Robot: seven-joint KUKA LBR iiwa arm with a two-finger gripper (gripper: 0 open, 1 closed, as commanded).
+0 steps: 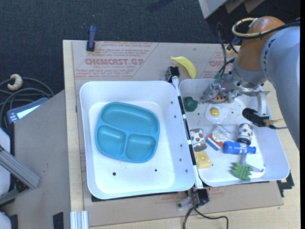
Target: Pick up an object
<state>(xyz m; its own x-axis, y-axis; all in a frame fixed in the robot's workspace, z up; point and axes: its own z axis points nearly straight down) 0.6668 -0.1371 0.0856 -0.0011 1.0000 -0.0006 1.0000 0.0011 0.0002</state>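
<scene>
Fried egg [214, 112] lies between pincer [218, 96] and cans [244, 132].

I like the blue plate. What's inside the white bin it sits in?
Just the blue plate, a tray with three sections and nothing in them, lying flat in the left bin. Bare white floor shows around it. The floor under the plate is covered.
</scene>
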